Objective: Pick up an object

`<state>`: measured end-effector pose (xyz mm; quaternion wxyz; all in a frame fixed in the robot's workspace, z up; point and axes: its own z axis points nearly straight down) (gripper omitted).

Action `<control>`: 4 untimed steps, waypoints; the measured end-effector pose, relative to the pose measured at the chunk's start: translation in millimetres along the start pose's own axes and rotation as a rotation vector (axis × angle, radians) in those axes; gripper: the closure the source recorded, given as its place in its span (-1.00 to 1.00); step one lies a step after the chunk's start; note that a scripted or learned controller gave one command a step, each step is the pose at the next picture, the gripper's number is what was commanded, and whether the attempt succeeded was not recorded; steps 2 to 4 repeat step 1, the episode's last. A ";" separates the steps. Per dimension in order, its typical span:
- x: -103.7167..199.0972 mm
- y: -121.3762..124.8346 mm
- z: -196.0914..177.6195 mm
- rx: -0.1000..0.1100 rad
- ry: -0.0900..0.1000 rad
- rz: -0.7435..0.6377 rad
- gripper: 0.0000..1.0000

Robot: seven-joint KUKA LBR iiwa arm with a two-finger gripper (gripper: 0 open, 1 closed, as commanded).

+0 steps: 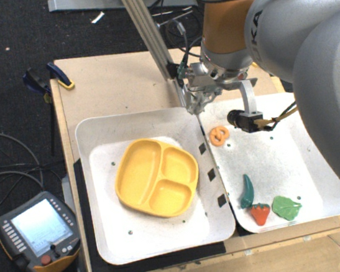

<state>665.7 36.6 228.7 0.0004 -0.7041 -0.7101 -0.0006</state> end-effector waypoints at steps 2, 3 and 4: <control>56.3 1.4 8.7 0.000 0.000 0.000 1.00; 56.3 1.4 8.7 0.000 0.000 0.000 1.00; 56.3 1.4 8.7 0.000 0.000 0.000 1.00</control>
